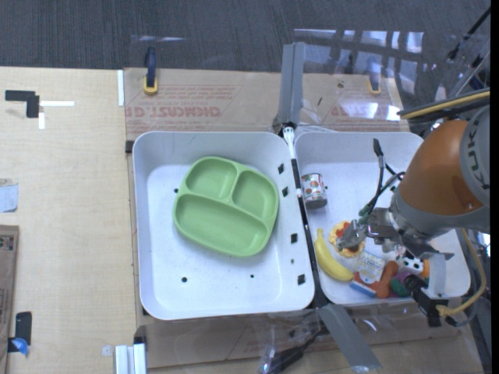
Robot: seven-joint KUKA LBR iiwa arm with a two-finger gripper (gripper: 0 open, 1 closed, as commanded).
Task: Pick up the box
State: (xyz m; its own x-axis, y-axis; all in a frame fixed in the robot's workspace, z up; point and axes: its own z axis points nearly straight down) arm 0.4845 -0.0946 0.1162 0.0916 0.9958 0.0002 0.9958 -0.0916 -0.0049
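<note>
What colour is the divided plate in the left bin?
Light green, clearest in the camera view.

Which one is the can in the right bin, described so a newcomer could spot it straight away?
Start at the right bin, the one the arm reaches into. Along its left wall, above the banana and apart from the heap of items near the gripper, sits a small can. It is the only item standing alone, silvery with a red and white label.
</note>
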